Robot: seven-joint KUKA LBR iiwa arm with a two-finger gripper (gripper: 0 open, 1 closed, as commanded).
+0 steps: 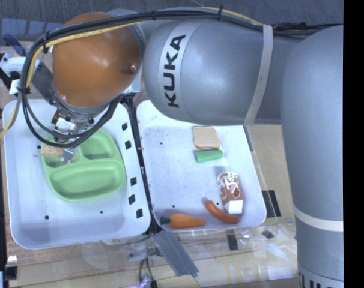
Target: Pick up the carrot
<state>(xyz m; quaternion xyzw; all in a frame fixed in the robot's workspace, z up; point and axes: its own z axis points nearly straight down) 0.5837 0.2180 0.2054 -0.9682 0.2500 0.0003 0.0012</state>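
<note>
The carrot [184,221], orange with a dark green stub at its left end, lies near the front left corner of the right bin [170,179]. My gripper [65,151] hangs over the left bin [26,209], at the back left rim of a green divided plate [86,176], far to the left of the carrot. The orange wrist band above hides most of the gripper. A small tan piece [50,150] sits right beside the gripper on the plate's rim; whether it is held cannot be told.
In the right bin lie a bread slice [206,138], a green stick [208,155], a printed packet [229,190] and a red sausage [220,212] just right of the carrot. The big grey arm spans the back of both bins.
</note>
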